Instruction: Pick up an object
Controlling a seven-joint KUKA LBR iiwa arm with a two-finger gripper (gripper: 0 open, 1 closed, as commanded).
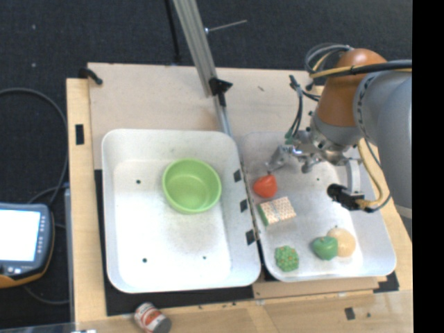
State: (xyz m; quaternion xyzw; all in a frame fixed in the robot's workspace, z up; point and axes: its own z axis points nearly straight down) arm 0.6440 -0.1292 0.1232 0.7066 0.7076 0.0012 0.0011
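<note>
In the right bin [374, 255] lie a small red object [264, 185], a white checkered block [277, 210], a bumpy green object [286, 257], and a smooth green object [324, 247] touching a cream one [342, 241]. My gripper [291, 161] hangs over the bin's far part, just behind and right of the red object. Its two fingers stand apart, open, with nothing between them. A green bowl [192, 185] sits upright in the left bin [125, 255].
An aluminium pole [198, 33] slants from the top down to the bins' far edge. A small can [151, 318] lies on the bench in front of the left bin. A tablet [21, 241] sits off the bench at the left.
</note>
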